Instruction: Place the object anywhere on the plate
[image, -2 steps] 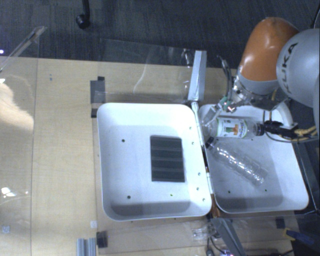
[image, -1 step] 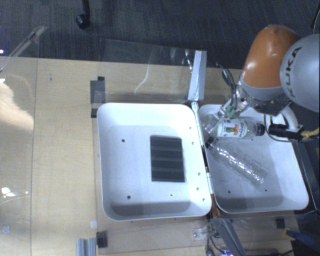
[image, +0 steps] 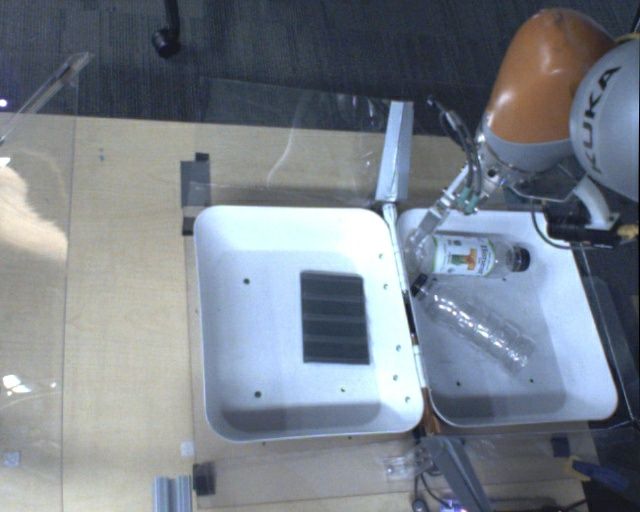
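On the wooden tabletop (image: 110, 330) two white bins sat side by side: the left bin (image: 250, 390) carried a dark ribbed rectangular plate (image: 335, 317) near its centre, and the right bin (image: 575, 350) held a small clear bottle with a black cap (image: 475, 257) lying on its side at about eleven o'clock from that bin's centre, with a clear plastic tube (image: 475, 328) lying slantwise just below it. The grey and orange arm (image: 555, 85) reached in from about two o'clock, and its gripper (image: 432, 225) hung over the right bin's upper left corner just beside the bottle's base; whether its fingers were spread or pressed together I could not tell.
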